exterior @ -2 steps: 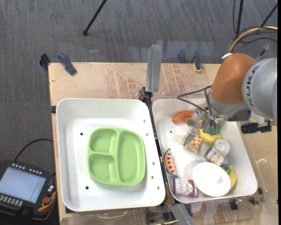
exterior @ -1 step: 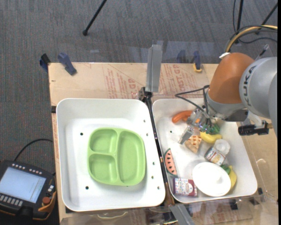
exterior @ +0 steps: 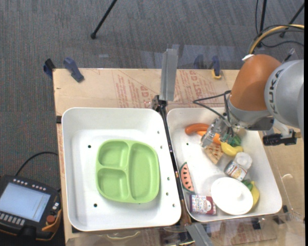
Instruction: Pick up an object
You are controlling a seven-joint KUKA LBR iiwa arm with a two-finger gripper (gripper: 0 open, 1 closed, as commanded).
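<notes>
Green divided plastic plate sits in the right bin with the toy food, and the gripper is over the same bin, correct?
Not quite. The camera view shows the green divided plastic plate lying alone in the left white bin, not the right one. The toy food is in the right white bin, and the gripper is over that right bin, near the orange toy hot dog.

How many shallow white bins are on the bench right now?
2. The left shallow white bin holds a green divided plate; the right shallow white bin holds toy food, under the gripper.
</notes>
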